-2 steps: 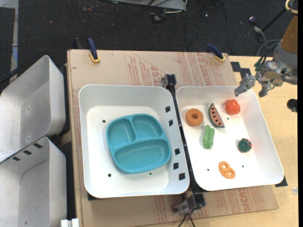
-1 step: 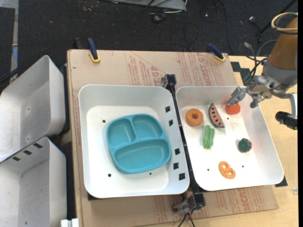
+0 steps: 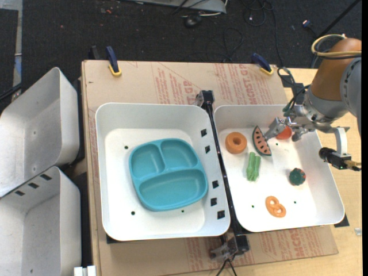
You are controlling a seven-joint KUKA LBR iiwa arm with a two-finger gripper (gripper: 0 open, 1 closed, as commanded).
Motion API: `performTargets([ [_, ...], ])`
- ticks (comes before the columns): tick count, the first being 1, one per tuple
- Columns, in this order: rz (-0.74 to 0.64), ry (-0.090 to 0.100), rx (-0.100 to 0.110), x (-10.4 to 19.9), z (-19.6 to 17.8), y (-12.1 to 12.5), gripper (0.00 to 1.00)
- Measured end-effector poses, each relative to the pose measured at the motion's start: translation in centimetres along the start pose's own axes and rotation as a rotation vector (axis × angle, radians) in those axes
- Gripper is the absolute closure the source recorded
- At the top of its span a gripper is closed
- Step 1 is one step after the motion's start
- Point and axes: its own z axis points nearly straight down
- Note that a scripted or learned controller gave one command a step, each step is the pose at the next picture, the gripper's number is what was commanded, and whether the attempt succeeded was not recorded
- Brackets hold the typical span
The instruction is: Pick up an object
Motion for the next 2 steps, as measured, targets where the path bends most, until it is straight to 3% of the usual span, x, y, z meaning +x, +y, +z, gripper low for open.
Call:
performTargets([
  [1,0.0,-0.001,-0.003,0.1,2.1,0.0,0.0],
  [2,-0.001,-0.002,-0.004,0.1,0.9,0.1,1.0],
])
